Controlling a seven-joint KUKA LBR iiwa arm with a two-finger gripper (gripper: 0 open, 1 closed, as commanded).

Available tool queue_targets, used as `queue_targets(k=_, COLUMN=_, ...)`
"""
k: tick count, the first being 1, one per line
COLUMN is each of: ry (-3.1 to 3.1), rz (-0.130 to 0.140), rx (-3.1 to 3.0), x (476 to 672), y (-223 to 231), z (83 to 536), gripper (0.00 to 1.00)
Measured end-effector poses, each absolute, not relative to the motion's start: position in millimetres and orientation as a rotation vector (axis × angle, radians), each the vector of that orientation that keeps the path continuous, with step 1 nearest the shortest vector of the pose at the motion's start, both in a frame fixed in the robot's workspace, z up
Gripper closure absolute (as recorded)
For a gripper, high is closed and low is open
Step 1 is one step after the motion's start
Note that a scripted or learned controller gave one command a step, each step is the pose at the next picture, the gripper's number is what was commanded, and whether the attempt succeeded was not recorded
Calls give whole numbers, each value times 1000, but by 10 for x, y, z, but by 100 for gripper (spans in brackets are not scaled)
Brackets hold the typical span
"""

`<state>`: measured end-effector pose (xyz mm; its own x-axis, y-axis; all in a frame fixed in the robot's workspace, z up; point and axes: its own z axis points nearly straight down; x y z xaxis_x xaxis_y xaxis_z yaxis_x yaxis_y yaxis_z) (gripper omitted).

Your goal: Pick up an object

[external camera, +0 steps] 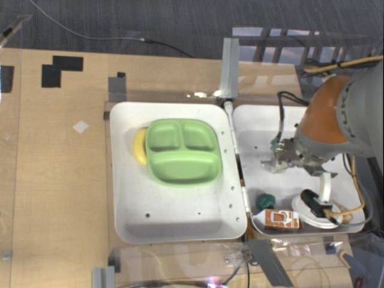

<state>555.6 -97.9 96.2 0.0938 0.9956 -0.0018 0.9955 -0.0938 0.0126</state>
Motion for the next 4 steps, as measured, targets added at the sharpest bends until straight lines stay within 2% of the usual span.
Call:
queue_targets(k=1, ry=2108, rz=11, rx=2316, x=5555, y=-979, z=961, gripper=0)
queue_targets(k=2, ry=2111, rz=10, rx=2315, x=5568, y=-977, z=1036, gripper=100)
queue_targets(k=3, ry=2111, rz=10, rx=2315, x=5568, y=-977, z=1036, gripper=0)
queue_targets(k=4, ry=2190, rz=16, rx=2235, x=5103, y=-952, z=881, gripper=0)
